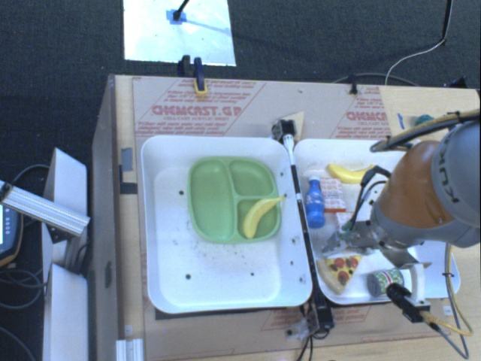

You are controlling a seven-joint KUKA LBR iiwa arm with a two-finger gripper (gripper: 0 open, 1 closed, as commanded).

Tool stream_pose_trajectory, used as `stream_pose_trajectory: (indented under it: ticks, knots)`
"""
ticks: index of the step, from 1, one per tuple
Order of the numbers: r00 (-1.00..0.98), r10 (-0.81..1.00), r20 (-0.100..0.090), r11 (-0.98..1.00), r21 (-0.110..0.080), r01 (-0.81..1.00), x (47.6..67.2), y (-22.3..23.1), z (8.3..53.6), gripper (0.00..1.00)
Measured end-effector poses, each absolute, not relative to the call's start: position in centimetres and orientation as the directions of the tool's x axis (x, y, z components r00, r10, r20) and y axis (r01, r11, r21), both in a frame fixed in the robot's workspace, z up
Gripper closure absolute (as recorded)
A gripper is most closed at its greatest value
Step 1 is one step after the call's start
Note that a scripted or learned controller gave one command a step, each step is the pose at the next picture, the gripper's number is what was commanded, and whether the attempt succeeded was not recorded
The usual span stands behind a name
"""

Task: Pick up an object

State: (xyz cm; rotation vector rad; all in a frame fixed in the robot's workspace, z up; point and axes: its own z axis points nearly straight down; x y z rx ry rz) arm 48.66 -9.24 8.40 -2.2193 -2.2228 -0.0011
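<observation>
My gripper (340, 240) hangs low in the right bin (323, 150), below the grey arm with its orange band (413, 186). It is just above a toy pizza slice (340, 270) and just right of a blue bottle (314, 203). Nothing can be seen held in it. A green-labelled can (385, 281) lies at the bin's near edge, partly under the arm. A yellow banana (347, 174) lies at the far side, with a white packet with red print (334, 194) beside the bottle.
The left bin (169, 269) holds a green divided plate (214, 201) with a second banana (258, 214) across its near-right compartment. A divider rail (298, 201) runs between the bins. A black clamp (193, 68) sits at the bench's far edge, and cables trail at the lower right.
</observation>
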Motion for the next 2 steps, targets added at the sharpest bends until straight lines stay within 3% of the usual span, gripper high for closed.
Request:
stream_pose_trajectory:
  ticks: [1,2]
  knots:
    - [-0.002,1.0,-0.002,0.002,0.003,1.0,54.8,-14.1,8.5,0.0]
    - [-0.003,1.0,0.001,0.003,0.0,1.0,51.9,-10.8,8.4,0.0]
